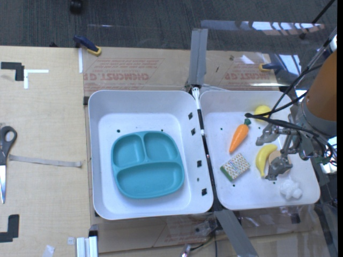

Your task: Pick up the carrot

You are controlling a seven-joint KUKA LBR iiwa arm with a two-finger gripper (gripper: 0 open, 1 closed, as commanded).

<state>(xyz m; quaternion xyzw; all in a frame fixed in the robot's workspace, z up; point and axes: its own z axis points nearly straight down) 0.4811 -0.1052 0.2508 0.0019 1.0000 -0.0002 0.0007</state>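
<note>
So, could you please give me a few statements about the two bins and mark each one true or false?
1. The orange plastic carrot with a green top lies in the right white bin. True.
2. The teal three-compartment plate holds the yellow banana. False: the banana lies in the right bin, and the plate sits in the left white bin.
3. The two-finger gripper is over the right bin, close to the banana. True.
4. The carrot is between the gripper's fingers. False: it lies apart, to the gripper's left in the view.
5. The green-and-white patterned block lies below the carrot in the view. True.
</note>
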